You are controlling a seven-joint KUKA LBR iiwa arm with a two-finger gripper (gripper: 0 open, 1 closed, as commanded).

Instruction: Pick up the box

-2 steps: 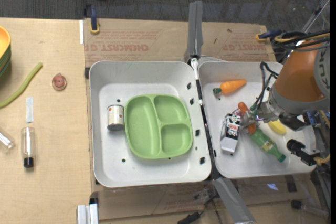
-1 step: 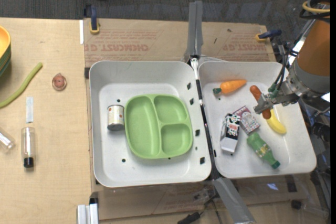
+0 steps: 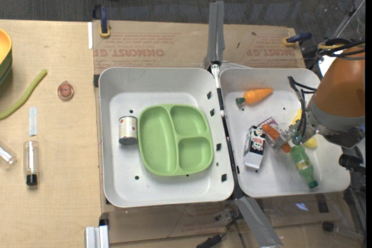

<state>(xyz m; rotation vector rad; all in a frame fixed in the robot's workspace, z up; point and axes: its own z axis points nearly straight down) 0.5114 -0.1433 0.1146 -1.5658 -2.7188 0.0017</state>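
We see the two white bins side by side in the middle of the frame. The left bin [image 3: 110, 125] holds a green divided plate [image 3: 174, 139] and, just beside it on its left, a small metal can [image 3: 127, 129]. The right bin [image 3: 279, 186] holds the box [image 3: 255, 148], a small white carton with a cow pattern, which lies flat near the centre of this bin, a little toward its left wall. A toy carrot [image 3: 256, 96] lies above the box, well apart from it. A red and white packet [image 3: 270, 129] sits just to the right of the box, and a green bottle [image 3: 303, 165] lies at the lower right.

The arm [image 3: 343, 96] comes in from the right edge of the frame, and its gripper [image 3: 293, 137] is low over the right bin, between the packet and the bottle. We cannot tell how the gripper is set, because the wrist hides it. Nothing shows in its grasp.

We judge that the step in hand is the approach. The box is not yet taken. The next move calls for a shift to the left, so that the gripper stands over the box, clear of the packet, and then a descent across the narrow side of the box.
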